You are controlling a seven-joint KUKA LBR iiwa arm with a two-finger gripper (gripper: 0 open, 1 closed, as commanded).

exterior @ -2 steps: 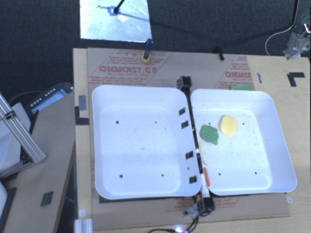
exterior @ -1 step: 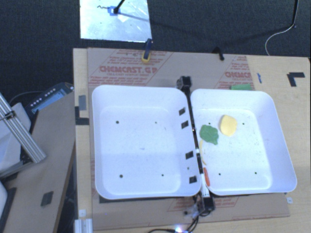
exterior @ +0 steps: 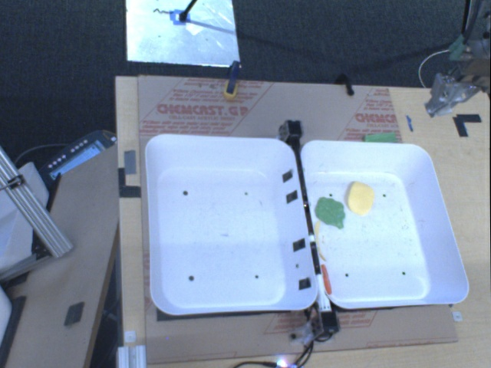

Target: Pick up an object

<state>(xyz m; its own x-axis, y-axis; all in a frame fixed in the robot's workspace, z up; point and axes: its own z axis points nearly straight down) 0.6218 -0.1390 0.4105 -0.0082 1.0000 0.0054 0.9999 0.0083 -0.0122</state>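
Note:
The right bin (exterior: 430,282) holds a flat green object (exterior: 331,211) and, just to its right, a rounded yellow object (exterior: 360,198); the two are almost touching. A thin orange object (exterior: 326,280) lies against that bin's left wall near the front. A grey metal piece that looks like my gripper (exterior: 451,92) hangs at the upper right, beyond the far right corner of the right bin and well away from all three objects. Nothing is seen held in it.
The left bin (exterior: 222,148) sits beside the right one, with a black divider strip (exterior: 303,221) between them. A green scrap (exterior: 381,137) lies on the cardboard behind the right bin. A shiny metal plate (exterior: 181,21) lies at the back left.

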